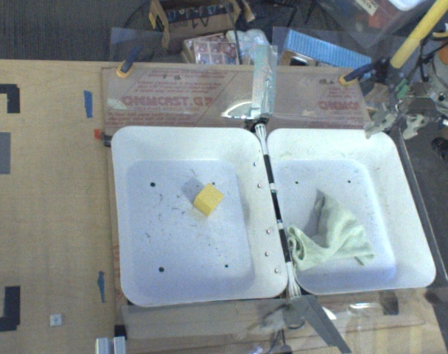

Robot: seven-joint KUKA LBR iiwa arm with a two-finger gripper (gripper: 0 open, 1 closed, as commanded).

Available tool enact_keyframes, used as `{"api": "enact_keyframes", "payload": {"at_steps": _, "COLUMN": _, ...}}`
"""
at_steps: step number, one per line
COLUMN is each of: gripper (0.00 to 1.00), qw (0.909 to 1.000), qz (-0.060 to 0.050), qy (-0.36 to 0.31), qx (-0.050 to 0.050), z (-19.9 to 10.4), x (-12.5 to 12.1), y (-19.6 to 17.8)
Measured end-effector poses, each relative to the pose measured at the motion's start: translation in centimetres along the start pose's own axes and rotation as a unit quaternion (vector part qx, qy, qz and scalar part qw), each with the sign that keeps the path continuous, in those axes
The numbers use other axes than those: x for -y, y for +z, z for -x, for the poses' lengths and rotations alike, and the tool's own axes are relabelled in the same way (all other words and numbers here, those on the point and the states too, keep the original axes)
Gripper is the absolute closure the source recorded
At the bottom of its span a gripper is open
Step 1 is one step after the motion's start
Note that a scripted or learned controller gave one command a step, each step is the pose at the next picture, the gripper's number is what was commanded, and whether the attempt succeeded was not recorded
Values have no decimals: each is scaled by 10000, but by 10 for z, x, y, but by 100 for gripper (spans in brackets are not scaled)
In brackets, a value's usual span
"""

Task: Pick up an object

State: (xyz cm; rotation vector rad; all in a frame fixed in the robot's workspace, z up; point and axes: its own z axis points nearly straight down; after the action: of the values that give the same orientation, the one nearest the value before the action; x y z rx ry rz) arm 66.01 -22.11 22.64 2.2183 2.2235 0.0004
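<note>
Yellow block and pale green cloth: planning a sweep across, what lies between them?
In the camera view, between the yellow block and the pale green cloth lie bare bin floor and the two bins' adjoining rims.

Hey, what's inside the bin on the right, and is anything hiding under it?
The right bin holds one crumpled pale green cloth, lying toward its front left corner. Whatever might sit under the cloth's folds is covered, so that can't be told.
</note>
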Motion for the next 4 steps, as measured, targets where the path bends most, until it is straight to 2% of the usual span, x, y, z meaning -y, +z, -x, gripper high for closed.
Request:
{"api": "enact_keyframes", "payload": {"at_steps": 1, "gripper": 0, "qw": 9791, "qz": 26, "qy": -2034, "qx": 19, "z": -40, "x": 13, "y": -135}}
{"api": "enact_keyframes", "payload": {"at_steps": 2, "gripper": 0, "qw": 9872, "qz": 9, "qy": -1598, "qx": 4, "z": -38, "x": 118, "y": 19}}
{"api": "enact_keyframes", "payload": {"at_steps": 3, "gripper": 0, "qw": 9938, "qz": 53, "qy": -1108, "qx": 20, "z": -42, "x": 177, "y": 136}}
{"api": "enact_keyframes", "payload": {"at_steps": 4, "gripper": 0, "qw": 9343, "qz": 68, "qy": -3565, "qx": 43, "z": -27, "x": 176, "y": 136}}
